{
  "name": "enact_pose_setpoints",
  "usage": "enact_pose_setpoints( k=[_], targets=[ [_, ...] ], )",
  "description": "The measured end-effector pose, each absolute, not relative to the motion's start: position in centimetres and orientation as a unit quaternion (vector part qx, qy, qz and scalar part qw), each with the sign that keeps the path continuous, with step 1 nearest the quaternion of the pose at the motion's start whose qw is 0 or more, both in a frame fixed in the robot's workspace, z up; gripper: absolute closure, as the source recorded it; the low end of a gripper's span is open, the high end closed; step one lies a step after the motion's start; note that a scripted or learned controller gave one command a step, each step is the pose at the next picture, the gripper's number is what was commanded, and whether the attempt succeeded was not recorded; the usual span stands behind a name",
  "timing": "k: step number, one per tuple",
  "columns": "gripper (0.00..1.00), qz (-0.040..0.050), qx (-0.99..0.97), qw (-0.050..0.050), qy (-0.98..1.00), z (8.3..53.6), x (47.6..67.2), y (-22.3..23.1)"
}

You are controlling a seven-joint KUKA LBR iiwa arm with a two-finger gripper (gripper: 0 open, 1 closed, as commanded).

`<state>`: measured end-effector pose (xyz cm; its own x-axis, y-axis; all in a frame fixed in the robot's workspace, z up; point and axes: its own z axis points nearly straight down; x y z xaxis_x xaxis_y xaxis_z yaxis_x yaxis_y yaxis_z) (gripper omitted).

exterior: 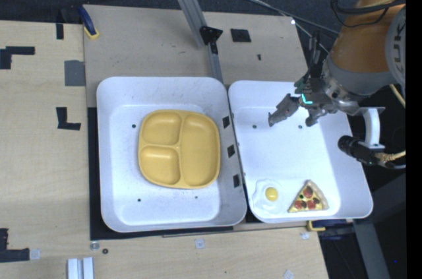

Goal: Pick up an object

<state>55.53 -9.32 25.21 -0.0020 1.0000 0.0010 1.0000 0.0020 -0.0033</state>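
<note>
A fried egg toy (pixel 267 195) and a pizza slice toy (pixel 308 198) lie side by side at the near edge of the right bin (pixel 343 169). A yellow three-part plate (pixel 179 148) rests in the middle of the left bin (pixel 113 139). My gripper (pixel 297 114) hangs over the far part of the right bin, well above and beyond the egg and the pizza. Its two dark fingers are spread apart with nothing between them.
A slanted metal post (pixel 191 4) rises behind the bins near their shared wall. Cables run across the dark floor at the back. Black tape marks and a blue-yellow clip (pixel 88 22) lie on the bench to the left.
</note>
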Motion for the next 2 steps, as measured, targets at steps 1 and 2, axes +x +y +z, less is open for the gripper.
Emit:
enact_pose_setpoints(
  k=[1, 2],
  targets=[
    [0.00, 0.0005, -0.706, 0.001, -0.708, 25.3, 55.6, -9.3],
    [0.00, 0.0026, -0.707, 0.002, -0.707, 20.0, 56.3, -9.9]
  ],
)
